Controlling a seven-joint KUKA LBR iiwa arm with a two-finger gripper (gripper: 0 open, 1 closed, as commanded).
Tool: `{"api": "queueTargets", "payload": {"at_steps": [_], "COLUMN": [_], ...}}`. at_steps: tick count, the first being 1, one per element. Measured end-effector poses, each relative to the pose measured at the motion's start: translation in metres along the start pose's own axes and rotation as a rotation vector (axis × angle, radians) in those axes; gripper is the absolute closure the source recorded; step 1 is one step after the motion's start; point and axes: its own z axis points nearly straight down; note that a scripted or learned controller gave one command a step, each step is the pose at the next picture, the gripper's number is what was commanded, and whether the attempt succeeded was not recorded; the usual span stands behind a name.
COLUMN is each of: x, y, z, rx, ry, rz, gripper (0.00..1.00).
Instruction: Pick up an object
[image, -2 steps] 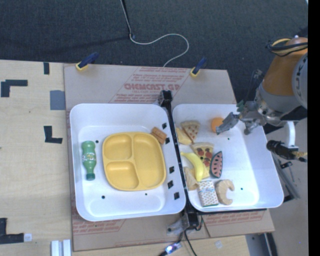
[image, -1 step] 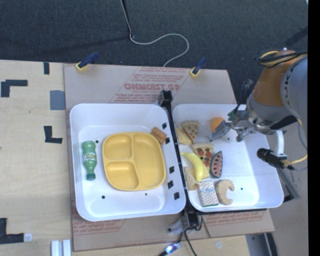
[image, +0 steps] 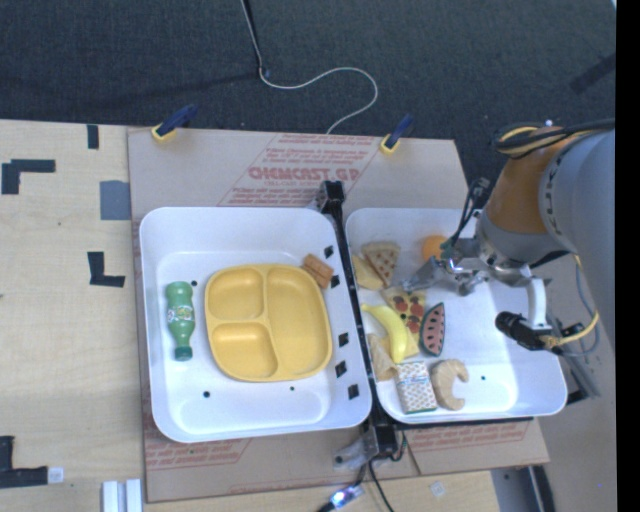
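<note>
The right bin (image: 520, 385) holds several toy foods: a banana (image: 392, 331), a watermelon slice (image: 432, 328), a pizza slice (image: 404, 301), a tan wedge (image: 379, 263), an orange piece (image: 432, 247), a small printed carton (image: 415, 388) and a curved pastry (image: 451, 382). My gripper (image: 432, 275) hangs low over the upper middle of this bin, just below the orange piece and right of the pizza slice. Nothing is visibly held in it.
The left bin (image: 160, 240) holds a yellow divided plate (image: 268, 322), a green bottle (image: 180, 318) lying at its left and a small brown piece (image: 318, 270) near the divider. The arm's grey body (image: 560, 210) covers the right bin's far right corner.
</note>
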Motion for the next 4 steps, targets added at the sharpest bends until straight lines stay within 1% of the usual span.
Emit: {"api": "queueTargets", "payload": {"at_steps": [1,2,3,4], "x": [0.002,0.013,0.015,0.016], "y": [0.003,0.006,0.014,0.015], "z": [-0.015,-0.07,-0.115,-0.138], "rx": [-0.006,-0.003,-0.003,-0.001], "ry": [0.003,0.001,0.0,0.001], "rz": [-0.003,-0.002,-0.002,-0.001], "gripper": [1.0,1.0,1.0,1.0]}}
